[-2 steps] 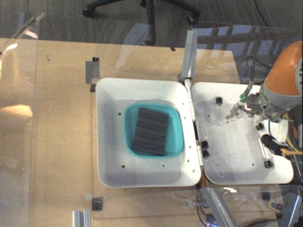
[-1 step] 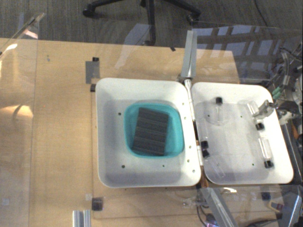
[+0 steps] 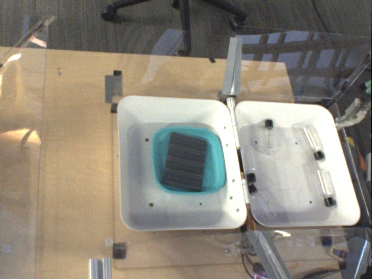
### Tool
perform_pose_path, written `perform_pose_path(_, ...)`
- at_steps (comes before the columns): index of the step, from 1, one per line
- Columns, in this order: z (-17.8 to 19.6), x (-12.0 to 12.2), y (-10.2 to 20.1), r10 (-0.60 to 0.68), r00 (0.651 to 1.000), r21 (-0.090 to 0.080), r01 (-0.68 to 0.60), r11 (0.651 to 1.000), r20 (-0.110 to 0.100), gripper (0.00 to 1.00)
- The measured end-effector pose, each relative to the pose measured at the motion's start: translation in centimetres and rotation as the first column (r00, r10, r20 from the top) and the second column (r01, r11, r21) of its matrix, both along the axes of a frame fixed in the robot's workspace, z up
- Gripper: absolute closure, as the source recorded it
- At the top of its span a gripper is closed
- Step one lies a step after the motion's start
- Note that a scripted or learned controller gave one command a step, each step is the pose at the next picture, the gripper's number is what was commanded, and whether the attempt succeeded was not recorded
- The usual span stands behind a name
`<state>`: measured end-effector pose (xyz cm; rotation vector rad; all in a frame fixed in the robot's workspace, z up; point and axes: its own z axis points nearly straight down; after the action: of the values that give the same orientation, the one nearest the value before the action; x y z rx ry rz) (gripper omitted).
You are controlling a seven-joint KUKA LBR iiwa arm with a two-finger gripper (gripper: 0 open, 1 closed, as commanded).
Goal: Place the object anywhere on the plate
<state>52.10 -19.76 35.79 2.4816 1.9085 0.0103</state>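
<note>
A dark grey ribbed rectangular block (image 3: pixel 185 161) lies flat on the teal square plate (image 3: pixel 216 168), roughly in its middle and turned slightly clockwise. The plate sits in the left white bin (image 3: pixel 135 173).
The right white bin (image 3: pixel 343 211) holds several clear tubes with black caps, such as one at the far right (image 3: pixel 325 186) and one near the upper right (image 3: pixel 312 140). A metal post (image 3: pixel 232 68) stands behind the seam between the bins. An office chair base (image 3: pixel 180 2) is on the floor beyond.
</note>
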Motion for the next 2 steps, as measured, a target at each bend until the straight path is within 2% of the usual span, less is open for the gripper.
perform_pose_path(1, 5.2, 11.0, 1.2, -0.07, 0.998, 0.0, 0.07, 0.998, 0.0, 0.0)
perform_pose_path(2, 7.9, 8.3, 0.0, -0.287, 0.958, 0.002, 0.287, 0.958, 0.004, 0.0)
